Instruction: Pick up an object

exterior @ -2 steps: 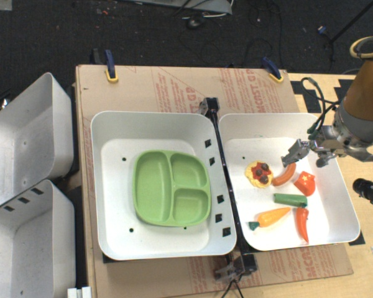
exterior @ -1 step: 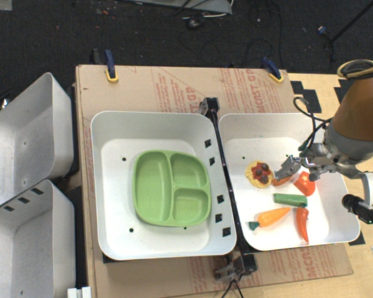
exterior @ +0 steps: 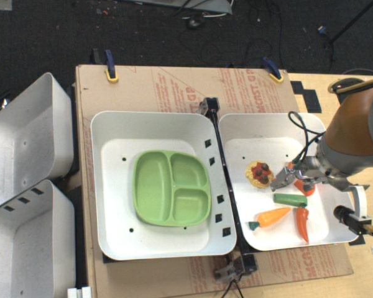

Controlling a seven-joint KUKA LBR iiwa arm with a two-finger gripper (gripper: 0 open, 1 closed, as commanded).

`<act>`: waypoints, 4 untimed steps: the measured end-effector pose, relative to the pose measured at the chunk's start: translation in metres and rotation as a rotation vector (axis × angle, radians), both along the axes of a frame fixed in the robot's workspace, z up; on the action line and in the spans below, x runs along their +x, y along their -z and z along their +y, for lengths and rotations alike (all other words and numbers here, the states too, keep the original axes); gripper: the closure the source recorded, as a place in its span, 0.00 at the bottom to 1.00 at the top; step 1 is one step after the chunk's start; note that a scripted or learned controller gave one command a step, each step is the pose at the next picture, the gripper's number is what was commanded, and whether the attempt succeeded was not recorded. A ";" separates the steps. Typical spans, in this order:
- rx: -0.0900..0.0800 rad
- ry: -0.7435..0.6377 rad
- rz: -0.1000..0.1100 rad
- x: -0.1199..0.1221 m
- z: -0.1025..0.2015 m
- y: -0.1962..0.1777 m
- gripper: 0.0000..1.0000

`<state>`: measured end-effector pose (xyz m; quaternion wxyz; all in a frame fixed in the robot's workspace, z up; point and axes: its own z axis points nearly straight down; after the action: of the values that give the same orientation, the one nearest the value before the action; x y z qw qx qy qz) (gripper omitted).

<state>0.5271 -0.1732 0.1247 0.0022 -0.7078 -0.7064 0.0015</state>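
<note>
**My tool low in the right bin, among the toy food**

I reach in over the right bin (exterior: 236,129), and I take that bin as my landmark for everything else. My tool (exterior: 290,177) sits low near the bin's middle, a little toward its far-right part, with my grey and orange arm (exterior: 354,132) rising over the bin's right rim. I cannot tell how my tool stands, wide or narrow: the metal parts blur together, and nothing shows clearly between them.

Inside the bin lie four pieces. A small round tart (exterior: 260,174) topped with red and dark fruit rests near the bin's centre, just beside my tool on its left. A green vegetable (exterior: 290,198) lies just below my tool, stretched sideways. An orange carrot (exterior: 271,218) lies toward the bin's near edge, tilted, its green end pointing left. A red chilli (exterior: 303,223) lies beside the carrot on the right, pointing toward the near rim.

Touching the right bin's left wall stands the left bin (exterior: 105,135), which holds a green divided plate (exterior: 171,188) with three compartments. Both bins rest on the brown tabletop (exterior: 155,85).
</note>
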 end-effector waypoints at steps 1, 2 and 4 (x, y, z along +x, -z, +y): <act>-0.001 -0.001 -0.007 0.001 0.001 0.031 0.00; -0.001 0.000 -0.008 0.001 0.000 0.021 1.00; -0.002 -0.004 -0.009 0.004 -0.001 -0.068 1.00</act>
<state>0.5308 -0.1742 0.1928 -0.0020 -0.7065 -0.7077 -0.0009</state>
